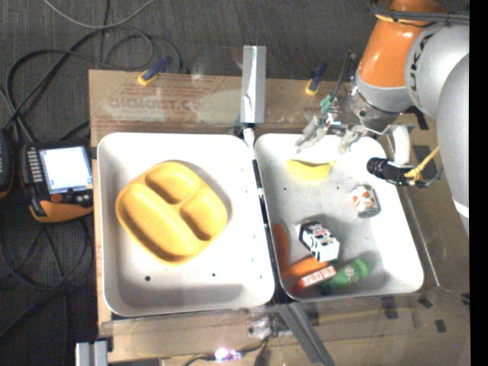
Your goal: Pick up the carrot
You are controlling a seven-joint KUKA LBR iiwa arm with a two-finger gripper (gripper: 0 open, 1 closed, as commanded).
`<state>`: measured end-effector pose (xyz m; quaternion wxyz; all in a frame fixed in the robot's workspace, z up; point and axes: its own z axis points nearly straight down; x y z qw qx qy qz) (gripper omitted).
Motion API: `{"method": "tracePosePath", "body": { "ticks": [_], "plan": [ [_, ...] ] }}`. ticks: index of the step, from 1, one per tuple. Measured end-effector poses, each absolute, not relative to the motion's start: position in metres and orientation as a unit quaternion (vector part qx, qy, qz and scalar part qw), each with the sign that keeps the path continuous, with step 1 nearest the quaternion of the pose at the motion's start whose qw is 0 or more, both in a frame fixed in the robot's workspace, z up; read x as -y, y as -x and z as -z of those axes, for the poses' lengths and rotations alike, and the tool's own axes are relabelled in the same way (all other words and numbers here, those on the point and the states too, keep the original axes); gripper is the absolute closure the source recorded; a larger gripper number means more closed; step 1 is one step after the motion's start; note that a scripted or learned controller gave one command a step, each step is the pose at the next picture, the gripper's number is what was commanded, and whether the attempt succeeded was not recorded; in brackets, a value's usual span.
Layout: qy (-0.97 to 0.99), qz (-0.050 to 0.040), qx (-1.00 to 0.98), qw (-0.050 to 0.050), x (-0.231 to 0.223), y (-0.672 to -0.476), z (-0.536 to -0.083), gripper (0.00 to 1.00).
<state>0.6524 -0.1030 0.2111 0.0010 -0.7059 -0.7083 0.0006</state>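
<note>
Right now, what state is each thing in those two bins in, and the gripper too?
gripper: open, above the banana
banana: lying flat
carrot: lying flat, not gripped
yellow divided plate: upright, in the left bin
small can: on its side
green bottle: on its side

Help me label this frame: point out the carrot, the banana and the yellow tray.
carrot [303,267]: camera view, middle of its orange body.
banana [310,169]: camera view, centre of the yellow curve.
yellow tray [172,210]: camera view, ridge between its compartments.
</note>
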Motion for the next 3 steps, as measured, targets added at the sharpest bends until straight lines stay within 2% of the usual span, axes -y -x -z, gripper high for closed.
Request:
{"method": "tracePosePath", "body": {
  "ticks": [1,2,3],
  "plan": [
    [0.775,-0.0018,0.632,0.002,0.125,-0.538,-0.13,0.0],
    [0.736,-0.0012,0.677,0.002,0.108,-0.483,-0.137,0.0],
    [0.707,0.0021,0.707,-0.003,0.103,-0.486,-0.091,0.0]
  ]
}}
